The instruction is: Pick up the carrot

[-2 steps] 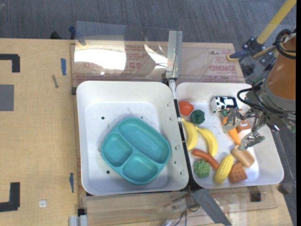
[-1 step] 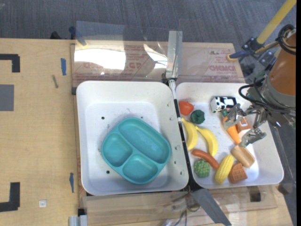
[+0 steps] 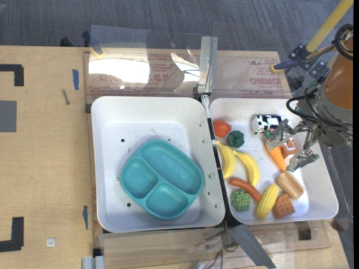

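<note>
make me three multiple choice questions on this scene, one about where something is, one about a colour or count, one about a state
1. Where does the divided tray lie?
A. in the left bin
B. in the right bin
C. on the wooden bench outside the bins

2. How many bananas lie in the right bin?
A. none
B. two
C. five

3. How does the carrot stand to the gripper?
A. it hangs in the air high above the bins
B. it lies in the bin at the gripper's fingers, not lifted
C. it sits in the teal tray

Answers:
1 A, the teal tray rests on the floor of the left bin.
2 B, two yellow bananas lie side by side near the divider.
3 B, the orange carrot rests on the bin floor with the gripper down over it.
</note>
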{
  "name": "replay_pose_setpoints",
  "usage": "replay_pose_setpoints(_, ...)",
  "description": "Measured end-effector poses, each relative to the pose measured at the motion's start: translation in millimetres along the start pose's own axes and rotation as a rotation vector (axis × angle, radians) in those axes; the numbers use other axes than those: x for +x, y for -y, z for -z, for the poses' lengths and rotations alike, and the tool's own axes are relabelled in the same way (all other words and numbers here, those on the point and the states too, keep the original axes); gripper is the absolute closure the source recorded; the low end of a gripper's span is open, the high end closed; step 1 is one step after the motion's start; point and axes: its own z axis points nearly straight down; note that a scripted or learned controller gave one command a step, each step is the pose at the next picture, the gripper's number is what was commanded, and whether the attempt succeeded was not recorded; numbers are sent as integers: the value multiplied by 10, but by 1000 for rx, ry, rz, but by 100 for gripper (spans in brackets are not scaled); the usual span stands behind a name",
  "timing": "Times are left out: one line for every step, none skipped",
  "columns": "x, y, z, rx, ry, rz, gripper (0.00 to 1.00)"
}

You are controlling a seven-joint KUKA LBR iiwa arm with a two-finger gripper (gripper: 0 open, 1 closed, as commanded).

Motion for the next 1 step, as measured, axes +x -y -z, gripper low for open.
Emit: replay_pose_setpoints(284,-106,-1053,-15,-16,256,100)
